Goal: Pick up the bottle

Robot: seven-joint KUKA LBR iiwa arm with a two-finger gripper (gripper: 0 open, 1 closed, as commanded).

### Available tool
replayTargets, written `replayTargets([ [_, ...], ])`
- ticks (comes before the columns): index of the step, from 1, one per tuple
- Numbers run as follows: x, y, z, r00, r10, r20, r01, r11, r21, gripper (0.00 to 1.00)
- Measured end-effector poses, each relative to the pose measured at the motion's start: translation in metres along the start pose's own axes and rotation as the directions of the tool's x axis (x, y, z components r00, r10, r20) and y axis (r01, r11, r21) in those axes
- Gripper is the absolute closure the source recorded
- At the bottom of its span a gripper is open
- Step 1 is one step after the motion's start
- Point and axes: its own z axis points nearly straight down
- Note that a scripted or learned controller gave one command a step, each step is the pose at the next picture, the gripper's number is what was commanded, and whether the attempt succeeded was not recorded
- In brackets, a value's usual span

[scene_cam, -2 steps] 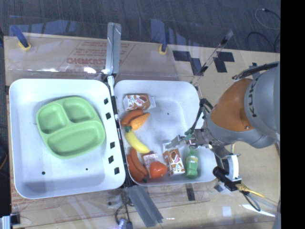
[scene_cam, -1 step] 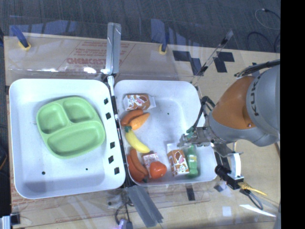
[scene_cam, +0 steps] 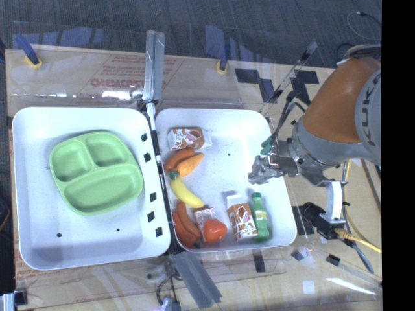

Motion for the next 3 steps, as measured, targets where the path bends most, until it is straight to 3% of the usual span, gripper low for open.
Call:
replayTargets([
  [1,0.0,0.0,0.0,1.0,0.001,0.0,-0.001,1.0,0.001,0.0],
  [2,-0.062,0.006,0.09,0.969,-0.248,-0.001,0.248,0.969,0.004,0.0],
  [3,-0.067,0.007,0.156,0.963,-0.27,-0.002,0.27,0.963,0.004,0.0],
])
